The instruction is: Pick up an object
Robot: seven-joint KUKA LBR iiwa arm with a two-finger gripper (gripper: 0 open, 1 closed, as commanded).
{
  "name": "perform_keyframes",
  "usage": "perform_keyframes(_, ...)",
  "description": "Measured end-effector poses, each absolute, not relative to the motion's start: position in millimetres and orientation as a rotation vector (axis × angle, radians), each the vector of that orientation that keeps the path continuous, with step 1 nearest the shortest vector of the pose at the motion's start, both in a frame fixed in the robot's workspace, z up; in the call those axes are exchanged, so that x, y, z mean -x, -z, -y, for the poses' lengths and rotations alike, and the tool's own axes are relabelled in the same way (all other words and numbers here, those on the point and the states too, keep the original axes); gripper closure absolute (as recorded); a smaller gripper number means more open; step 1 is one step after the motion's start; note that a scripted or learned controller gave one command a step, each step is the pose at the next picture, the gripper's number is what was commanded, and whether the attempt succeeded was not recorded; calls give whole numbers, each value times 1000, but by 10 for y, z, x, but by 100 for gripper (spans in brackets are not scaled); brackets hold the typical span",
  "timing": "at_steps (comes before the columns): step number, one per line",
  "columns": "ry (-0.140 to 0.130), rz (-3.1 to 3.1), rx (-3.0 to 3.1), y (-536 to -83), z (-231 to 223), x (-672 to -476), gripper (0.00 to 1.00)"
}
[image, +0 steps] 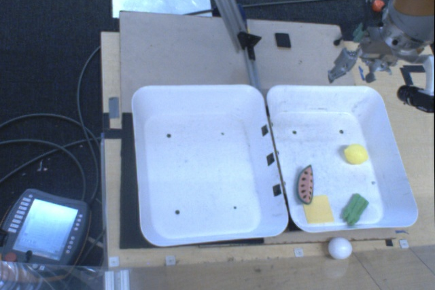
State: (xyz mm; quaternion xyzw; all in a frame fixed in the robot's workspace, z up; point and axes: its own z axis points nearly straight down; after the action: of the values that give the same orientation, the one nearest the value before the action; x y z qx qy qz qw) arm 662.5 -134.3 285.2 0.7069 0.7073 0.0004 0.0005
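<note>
A white ball [340,248] lies on the desk [190,44] just outside the right bin's [394,146] near rim. The left bin [146,146] touches the right one along their shared edge. A teach pendant [44,224] with a lit screen rests on the dark floor [47,24], cables [68,146] looping beside it.

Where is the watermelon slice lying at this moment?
The watermelon slice lies in the right bin, near its left wall at the front, just above the yellow square.
</note>
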Motion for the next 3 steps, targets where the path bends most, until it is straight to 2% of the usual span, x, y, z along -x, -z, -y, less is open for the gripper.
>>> perform_keyframes(1,7,-2226,-2225,-1381,1135,-6039,0)
perform_keyframes(2,-2,-2220,-2220,-1529,1142,-6064,100)
perform_keyframes(3,-1,-2212,-2224,-1981,1757,-5581,100)
